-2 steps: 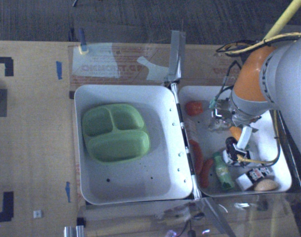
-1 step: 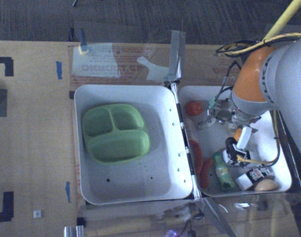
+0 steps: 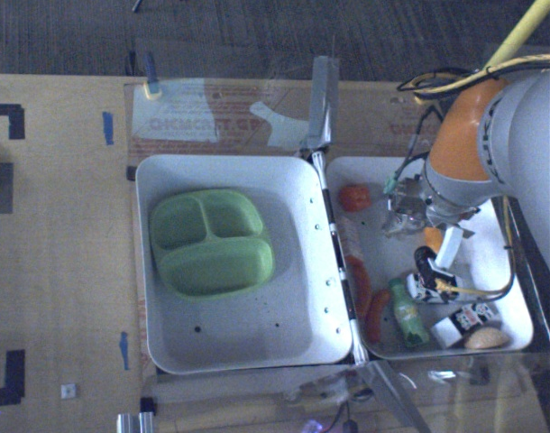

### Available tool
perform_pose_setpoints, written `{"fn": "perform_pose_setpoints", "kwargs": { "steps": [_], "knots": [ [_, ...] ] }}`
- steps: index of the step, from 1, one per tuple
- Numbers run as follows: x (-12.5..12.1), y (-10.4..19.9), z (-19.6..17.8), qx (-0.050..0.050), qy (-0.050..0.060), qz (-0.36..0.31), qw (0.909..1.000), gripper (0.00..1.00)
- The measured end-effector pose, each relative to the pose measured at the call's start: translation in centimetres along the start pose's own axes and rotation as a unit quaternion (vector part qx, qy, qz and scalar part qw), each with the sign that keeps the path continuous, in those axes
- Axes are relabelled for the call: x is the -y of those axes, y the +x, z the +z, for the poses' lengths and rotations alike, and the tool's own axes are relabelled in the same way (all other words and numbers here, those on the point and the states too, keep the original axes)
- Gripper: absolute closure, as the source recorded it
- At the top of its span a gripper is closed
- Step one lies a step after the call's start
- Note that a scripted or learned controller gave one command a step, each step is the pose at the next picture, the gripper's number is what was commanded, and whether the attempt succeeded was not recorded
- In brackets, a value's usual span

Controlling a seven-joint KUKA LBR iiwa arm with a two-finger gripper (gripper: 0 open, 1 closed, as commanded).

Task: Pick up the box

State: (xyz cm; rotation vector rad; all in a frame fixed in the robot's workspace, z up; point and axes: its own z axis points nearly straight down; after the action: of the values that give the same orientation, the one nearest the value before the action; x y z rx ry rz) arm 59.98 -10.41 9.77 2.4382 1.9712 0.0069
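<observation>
**Item: box** (image 3: 467, 319). Black and white, lying flat in the near corner of the right bin (image 3: 481, 262), on the side the arm enters from. Its long axis runs at a slant, the far end tipped toward the view's right. A tan, rounded piece (image 3: 488, 337) sits just beside it at the bin's near wall.

**Neighbours in the same bin.** A green bottle (image 3: 407, 312) lies near the box on its view-left side, neck pointing away from the camera. Further that way, two red pieces (image 3: 376, 312) lie along the wall shared with the other bin. A round red piece (image 3: 353, 197) sits at the far end.

**Pincer** (image 3: 399, 213). Low over the far half of the right bin, under the orange-banded wrist. Whether it is released or clenched cannot be told from this angle, and nothing is seen held in it.

**Governing relation.** The box lies well apart from the pincer, toward the camera and toward the view's right. By judgement, the approach calls for travel toward that near corner, with the closing line set across the box's short side. The tan piece and the bin walls crowd the corner and may hinder a clean grasp.

**Remainder.** The left bin (image 3: 297, 318) holds a green divided plate (image 3: 212, 242). Both bins rest on the tan tabletop (image 3: 59, 269).
</observation>
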Motion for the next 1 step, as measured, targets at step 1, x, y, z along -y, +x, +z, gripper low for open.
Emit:
{"fn": "perform_pose_setpoints", "kwargs": {
  "steps": [1],
  "knots": [
    [0.02, 0.02, 0.02, 0.0, 0.0, 0.0, 1.0, 0.0]
  ]
}}
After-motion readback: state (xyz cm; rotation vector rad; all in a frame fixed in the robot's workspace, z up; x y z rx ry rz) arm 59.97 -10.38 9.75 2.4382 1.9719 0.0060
